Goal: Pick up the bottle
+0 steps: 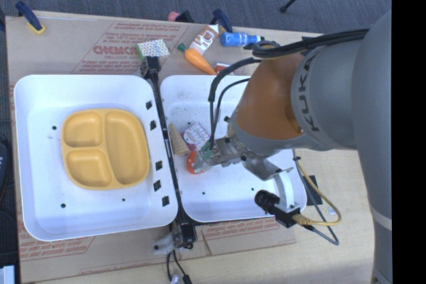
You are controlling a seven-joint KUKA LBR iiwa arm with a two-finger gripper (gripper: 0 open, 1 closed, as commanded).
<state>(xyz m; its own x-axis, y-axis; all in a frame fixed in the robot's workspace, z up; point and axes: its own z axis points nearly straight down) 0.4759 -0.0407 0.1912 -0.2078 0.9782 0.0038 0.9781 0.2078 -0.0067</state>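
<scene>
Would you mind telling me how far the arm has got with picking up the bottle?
Done: the arm has reached into the right bin, its gripper low over the small items there. In hand: nothing I can confirm; the wrist hides the fingers, and an orange-red item lies beside them. Left: a visible grasp and lift of the bottle.

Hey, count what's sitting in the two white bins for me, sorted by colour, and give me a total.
Yellow: 1, the yellow three-compartment plastic plate in the left white bin.
Red and white: 1, a small red-and-white packet in the right white bin.
Orange-red: 1, a small orange-red item by the claw.
Total: 3
</scene>
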